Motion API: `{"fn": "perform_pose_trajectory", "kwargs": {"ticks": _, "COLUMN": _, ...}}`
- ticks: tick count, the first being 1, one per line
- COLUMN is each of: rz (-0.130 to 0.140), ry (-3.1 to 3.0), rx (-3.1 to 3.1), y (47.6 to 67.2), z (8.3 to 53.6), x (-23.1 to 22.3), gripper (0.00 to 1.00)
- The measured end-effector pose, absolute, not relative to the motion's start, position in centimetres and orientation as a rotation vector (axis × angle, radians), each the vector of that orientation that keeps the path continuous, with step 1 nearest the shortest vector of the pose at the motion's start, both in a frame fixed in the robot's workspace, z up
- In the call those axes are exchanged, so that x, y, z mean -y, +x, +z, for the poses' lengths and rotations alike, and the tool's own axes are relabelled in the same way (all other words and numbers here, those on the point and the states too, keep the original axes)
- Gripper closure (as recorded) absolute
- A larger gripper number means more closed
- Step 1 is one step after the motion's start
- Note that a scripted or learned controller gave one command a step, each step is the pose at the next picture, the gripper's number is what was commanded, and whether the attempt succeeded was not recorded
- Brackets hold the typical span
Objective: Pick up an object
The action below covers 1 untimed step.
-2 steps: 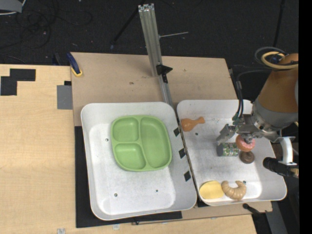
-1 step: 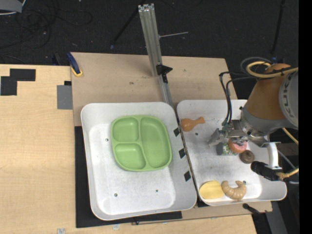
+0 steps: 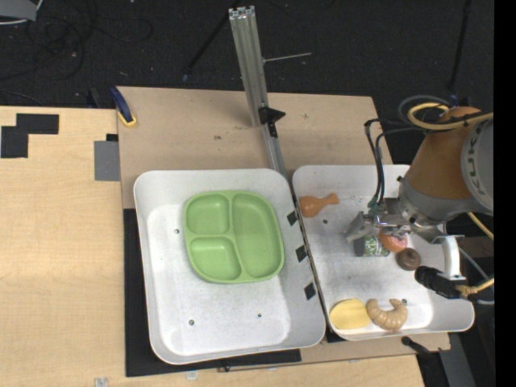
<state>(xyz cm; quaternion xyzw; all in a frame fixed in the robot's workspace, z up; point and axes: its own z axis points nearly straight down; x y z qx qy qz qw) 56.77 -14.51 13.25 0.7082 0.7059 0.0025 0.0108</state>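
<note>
Low in the right bin (image 3: pixel 322 297), the gripper (image 3: pixel 377 236) sits over a cluster of small things: a greenish can-like item (image 3: pixel 372 247), a pink piece (image 3: pixel 394 241) and a brown ball (image 3: pixel 409 258). Whether it is spread or pinching, I cannot tell. The can-like item looks light, stiff and smooth, so likely slippery; taking it across its round sides seems best. An orange drumstick toy (image 3: pixel 317 205) lies farther left.

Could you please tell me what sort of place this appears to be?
Probably a robotics lab: two white bins on a workbench, an end effector working over toy items, and a metal pole against dark cabling.
</note>
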Motion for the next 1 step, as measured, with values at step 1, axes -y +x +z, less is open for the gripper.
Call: {"fn": "perform_pose_trajectory", "kwargs": {"ticks": 1, "rz": 0.014, "ry": 2.208, "rx": -2.198, "y": 56.98, "z": 14.42, "x": 14.50, "gripper": 1.00}}
